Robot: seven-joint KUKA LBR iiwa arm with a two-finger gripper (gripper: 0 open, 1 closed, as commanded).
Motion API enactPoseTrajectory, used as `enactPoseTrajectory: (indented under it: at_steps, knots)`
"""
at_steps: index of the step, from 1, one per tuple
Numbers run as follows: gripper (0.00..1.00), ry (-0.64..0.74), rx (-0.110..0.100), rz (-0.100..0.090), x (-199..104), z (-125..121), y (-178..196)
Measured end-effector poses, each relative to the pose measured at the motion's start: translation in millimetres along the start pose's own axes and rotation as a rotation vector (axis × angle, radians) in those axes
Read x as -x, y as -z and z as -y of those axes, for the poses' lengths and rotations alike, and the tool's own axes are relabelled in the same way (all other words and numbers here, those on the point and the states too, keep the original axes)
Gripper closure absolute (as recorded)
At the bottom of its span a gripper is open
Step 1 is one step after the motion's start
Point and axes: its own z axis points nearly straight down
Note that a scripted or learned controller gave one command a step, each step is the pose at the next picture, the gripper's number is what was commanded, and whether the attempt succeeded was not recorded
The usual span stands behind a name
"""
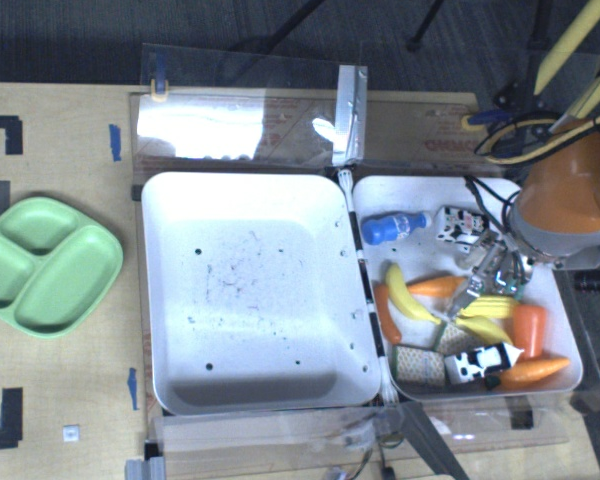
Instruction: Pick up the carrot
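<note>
Down at the near edge of the right bin (pixel 570 343) lies the carrot (pixel 533 369), a tapered orange piece along the front wall, just beside a black-and-white toy (pixel 477 363) and a speckled block (pixel 418 364). Above it sit an orange-red cup (pixel 528 327), two bananas (pixel 412 299), another orange piece (pixel 435 287) and a blue bottle (pixel 388 228) toward the far side. From where I stand, the gripper (pixel 485 280) hangs low over the middle of that clutter, near the bananas, and I cannot tell how it is set or whether it has anything. The left bin (pixel 155 268) and green plate (pixel 80 278) sit well apart. I would call this the approach: nothing lifted yet. Next it needs to shift toward the front wall, line up across the carrot, and drop in without catching the cup or toy.
</note>
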Motion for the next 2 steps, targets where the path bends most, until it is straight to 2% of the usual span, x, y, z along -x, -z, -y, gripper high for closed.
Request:
enactPoseTrajectory:
  at_steps: [1, 2]
  knots:
    - [0.00, 0.083, 0.001, 0.002, 8, -52, 43]
    - [0.00, 0.176, 0.000, 0.002, 0, -16, 0]
